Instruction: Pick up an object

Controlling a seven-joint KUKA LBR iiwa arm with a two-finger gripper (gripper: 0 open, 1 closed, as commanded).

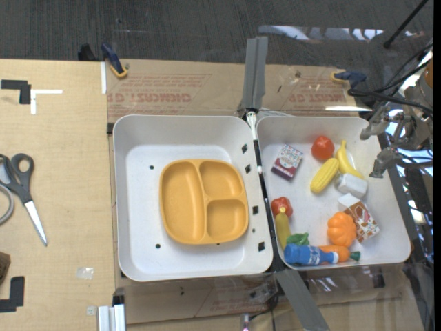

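The arm comes in from the right, mostly cut off by the frame edge, and its gripper (380, 145) hangs over the far right rim of the right bin (400, 216), near the banana (344, 158). Cables and bright glare clutter it, so I cannot tell whether the pincer is released or clenched, and nothing can be made out in its grasp. At the far left, grey-handled scissors (15, 185) lie on the pale wooden bench (62, 267), one loop cut by the edge. The left bin (120, 185), smooth white plastic with rounded corners, holds a matte yellow plate (204, 201) divided into three wells. The right bin holds the objects to pick: a small red-and-white carton (287, 162), a glossy red tomato (322, 148), a bumpy corn cob (324, 174), a white block (351, 184), a ribbed orange pumpkin (341, 229), a printed packet (363, 221) and a blue bottle (306, 255) lying flat, partly overlapped by a green piece (298, 239) that is too small to identify.
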